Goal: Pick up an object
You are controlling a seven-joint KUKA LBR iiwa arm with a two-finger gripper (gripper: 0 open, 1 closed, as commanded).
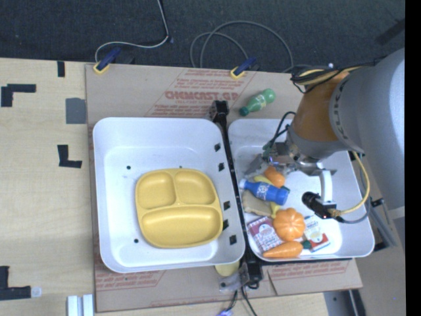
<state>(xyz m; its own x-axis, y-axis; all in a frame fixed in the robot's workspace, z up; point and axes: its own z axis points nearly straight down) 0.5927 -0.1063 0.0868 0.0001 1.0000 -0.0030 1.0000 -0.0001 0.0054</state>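
The right bin holds a pile of small things. A blue bottle lies across its left half, and a small orange piece sits just above it. Lower down are an orange pumpkin, a carrot and a red-and-white packet. The grey arm with its orange band reaches in from the right. My gripper hangs low over the bin's upper left part, right above the small orange piece and the blue bottle. The wrist hides its tips.
The left bin holds a yellow divided plate. A green bottle lies on the cardboard behind the right bin. A black cable with a plug hangs from the wrist over the right bin. Cables loop at the back.
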